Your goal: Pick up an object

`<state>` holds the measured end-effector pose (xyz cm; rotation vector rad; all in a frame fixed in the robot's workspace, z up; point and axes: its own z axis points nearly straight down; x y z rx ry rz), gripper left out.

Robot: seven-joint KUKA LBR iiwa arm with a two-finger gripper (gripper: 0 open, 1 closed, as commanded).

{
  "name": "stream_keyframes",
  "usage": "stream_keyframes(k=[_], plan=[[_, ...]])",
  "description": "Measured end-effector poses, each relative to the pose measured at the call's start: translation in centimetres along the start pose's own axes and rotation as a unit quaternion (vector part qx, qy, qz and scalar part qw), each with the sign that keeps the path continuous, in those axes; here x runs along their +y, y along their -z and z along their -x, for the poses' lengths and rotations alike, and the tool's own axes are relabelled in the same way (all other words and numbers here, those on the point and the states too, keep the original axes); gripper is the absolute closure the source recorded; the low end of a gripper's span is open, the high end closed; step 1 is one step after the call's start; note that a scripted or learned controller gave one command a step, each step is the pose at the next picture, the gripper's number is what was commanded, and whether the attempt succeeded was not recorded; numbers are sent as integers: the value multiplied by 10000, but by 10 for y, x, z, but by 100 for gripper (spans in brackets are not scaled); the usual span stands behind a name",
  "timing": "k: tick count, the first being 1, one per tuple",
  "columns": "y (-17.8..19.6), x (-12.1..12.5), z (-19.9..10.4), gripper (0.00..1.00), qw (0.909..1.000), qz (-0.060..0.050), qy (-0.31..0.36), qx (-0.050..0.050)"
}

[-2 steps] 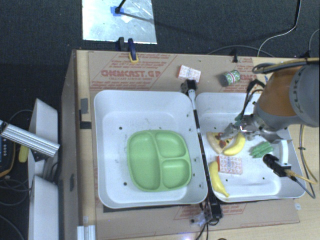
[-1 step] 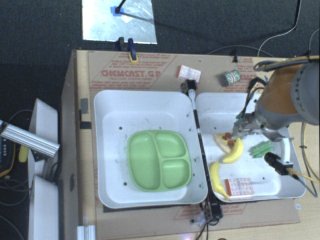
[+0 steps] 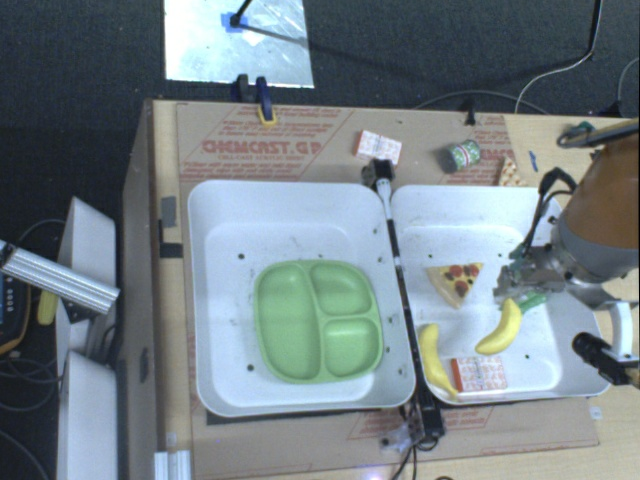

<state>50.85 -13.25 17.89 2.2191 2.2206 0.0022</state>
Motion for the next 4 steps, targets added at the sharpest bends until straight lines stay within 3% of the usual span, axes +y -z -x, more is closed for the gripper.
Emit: stream_keyframes(k=[1, 2, 3, 4], plan=[[27, 9, -42, 100, 10000, 0, 15, 3], [49, 44, -115, 100, 10000, -5, 17, 8], [88, 9, -90, 100, 10000, 1, 5, -1], [67, 23, -92, 100, 10000, -8, 14, 1]])
